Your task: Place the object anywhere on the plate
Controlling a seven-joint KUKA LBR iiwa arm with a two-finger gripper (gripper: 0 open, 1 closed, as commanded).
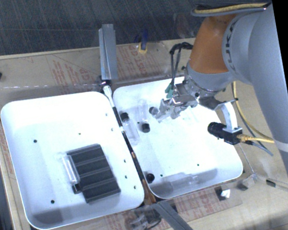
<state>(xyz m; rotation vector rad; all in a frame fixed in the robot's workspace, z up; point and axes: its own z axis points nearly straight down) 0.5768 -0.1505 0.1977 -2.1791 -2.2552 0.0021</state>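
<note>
Hovering end effector (pixel 161 111) over right bin (pixel 206 156), red print on bench (pixel 43 74) unreadable

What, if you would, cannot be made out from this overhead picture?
- Hand, camera view: too small and blurred to tell whether it holds anything.
- Small clear items in the right bin, near its left wall: washed out against the white.
- Dark ribbed plate in the left bin: surface detail too dim.
</note>
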